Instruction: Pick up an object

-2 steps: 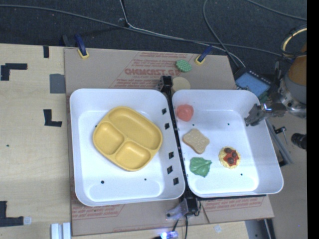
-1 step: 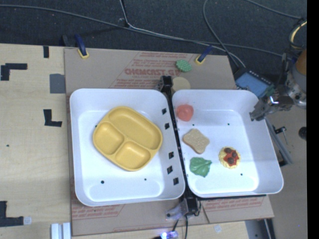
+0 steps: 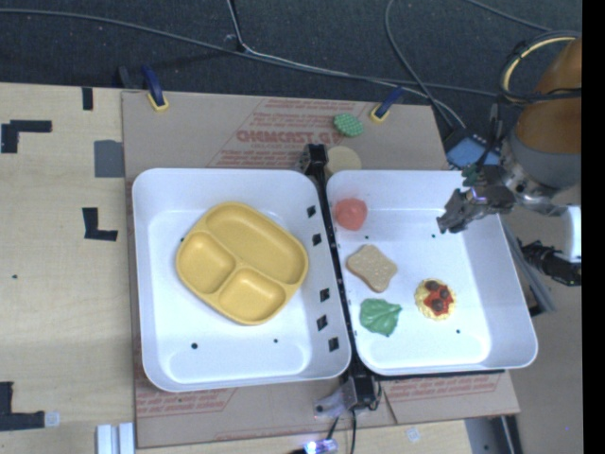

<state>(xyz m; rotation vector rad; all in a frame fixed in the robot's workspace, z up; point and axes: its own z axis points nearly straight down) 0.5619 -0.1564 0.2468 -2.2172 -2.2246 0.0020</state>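
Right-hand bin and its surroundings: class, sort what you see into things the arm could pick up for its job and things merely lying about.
For the job:
pincer
red ball
toast slice
green leaf
small pizza

Lying about:
yellow divided plate in the left bin
green waffle piece on the cardboard
blue clamps

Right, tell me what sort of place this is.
Probably a robotics lab test bench: two white bins sit on cardboard clamped to a wooden bench, toy food such as a bread slice lies in the right one, and cables trail behind.
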